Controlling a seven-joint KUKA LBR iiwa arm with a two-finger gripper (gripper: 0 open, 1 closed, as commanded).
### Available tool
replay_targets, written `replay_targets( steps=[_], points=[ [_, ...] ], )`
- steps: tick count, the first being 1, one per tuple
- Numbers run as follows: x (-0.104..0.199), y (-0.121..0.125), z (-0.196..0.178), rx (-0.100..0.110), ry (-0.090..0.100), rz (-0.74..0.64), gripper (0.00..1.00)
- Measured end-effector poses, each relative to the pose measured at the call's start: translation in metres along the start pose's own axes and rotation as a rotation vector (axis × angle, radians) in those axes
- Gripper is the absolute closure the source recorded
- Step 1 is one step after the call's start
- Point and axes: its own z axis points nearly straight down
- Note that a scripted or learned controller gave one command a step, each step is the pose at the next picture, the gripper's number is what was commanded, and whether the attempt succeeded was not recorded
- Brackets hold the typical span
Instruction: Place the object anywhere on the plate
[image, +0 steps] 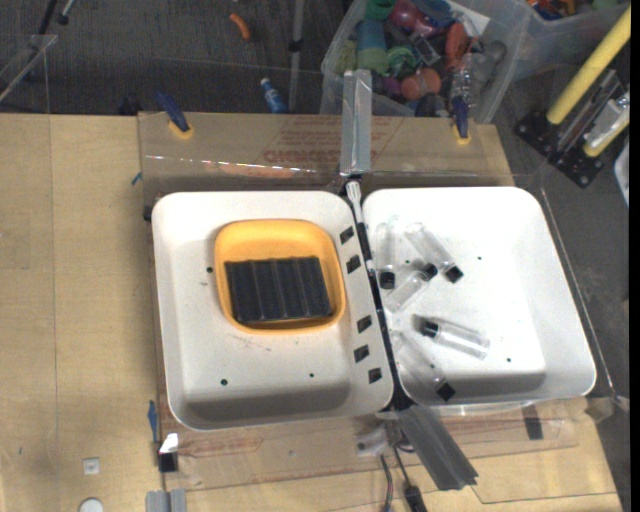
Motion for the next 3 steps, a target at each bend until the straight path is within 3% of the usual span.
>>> replay_targets(
  steps=[1, 3],
  points=[
    [0.000, 0.000, -0.037, -0.005, -0.007, -0.239, 1.00],
    [0.004, -0.010, -0.022, -0.002, -0.003, -0.840, 1.00]
  ],
)
